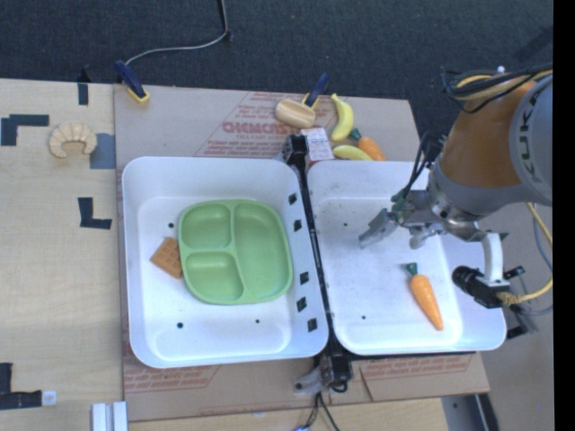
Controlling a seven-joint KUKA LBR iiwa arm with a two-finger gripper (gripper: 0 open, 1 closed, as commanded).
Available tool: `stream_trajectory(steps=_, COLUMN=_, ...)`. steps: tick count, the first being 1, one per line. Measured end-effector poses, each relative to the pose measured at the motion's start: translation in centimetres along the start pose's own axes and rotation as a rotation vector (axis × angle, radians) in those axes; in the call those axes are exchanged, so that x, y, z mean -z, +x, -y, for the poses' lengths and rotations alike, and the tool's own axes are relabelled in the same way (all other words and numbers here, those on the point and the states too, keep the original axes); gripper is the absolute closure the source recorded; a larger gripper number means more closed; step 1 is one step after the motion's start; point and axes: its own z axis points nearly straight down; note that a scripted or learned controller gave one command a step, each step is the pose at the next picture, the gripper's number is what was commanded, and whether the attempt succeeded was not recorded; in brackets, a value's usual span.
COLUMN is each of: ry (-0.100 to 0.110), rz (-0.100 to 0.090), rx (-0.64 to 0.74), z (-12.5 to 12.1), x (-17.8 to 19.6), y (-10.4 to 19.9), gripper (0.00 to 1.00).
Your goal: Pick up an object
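A small orange carrot [428,300] with a green top lies in the right bin [359,326], near its front right corner. My gripper [397,233] hangs over the middle of that bin, up and to the left of the carrot. It is open, one finger [374,232] splayed to the left, and nothing is between the fingers. The grey arm with its orange band [490,142] comes in from the right.
The left bin [144,321] holds a green divided plate [235,250] with a brown cracker [167,257] at its left edge. Behind the bins lie a bread roll [294,112], bananas [342,120] and a small box [316,144]. A croissant [72,139] sits far left.
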Motion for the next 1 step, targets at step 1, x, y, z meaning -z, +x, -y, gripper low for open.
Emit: stream_trajectory(steps=1, ry=0.001, rz=0.002, rx=-0.003, z=0.54, x=-2.41, y=-6.76, gripper=0.0)
